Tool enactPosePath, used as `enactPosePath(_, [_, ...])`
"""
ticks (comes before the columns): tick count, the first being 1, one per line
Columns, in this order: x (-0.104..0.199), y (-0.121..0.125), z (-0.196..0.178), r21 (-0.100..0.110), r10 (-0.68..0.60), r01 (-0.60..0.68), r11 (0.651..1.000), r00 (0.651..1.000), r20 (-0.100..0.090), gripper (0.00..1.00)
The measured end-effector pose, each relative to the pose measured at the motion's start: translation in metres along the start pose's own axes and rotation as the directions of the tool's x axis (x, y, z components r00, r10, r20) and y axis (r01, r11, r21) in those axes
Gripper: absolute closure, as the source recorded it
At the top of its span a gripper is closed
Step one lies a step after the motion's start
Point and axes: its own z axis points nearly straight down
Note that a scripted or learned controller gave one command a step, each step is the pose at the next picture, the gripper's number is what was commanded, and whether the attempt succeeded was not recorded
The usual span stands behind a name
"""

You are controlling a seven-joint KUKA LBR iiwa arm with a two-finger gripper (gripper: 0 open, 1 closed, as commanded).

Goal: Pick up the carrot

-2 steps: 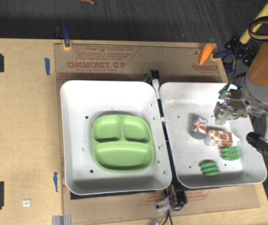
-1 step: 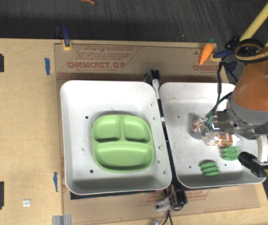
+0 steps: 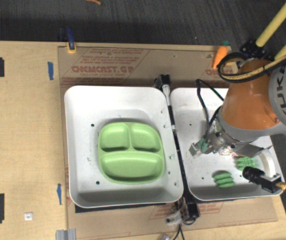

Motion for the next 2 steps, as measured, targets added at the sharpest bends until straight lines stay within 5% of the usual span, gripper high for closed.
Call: enactPosePath(2, [0.0, 0.002, -0.02, -0.006, 0.001, -0.001, 1.0, 1.0, 0.002, 1.0])
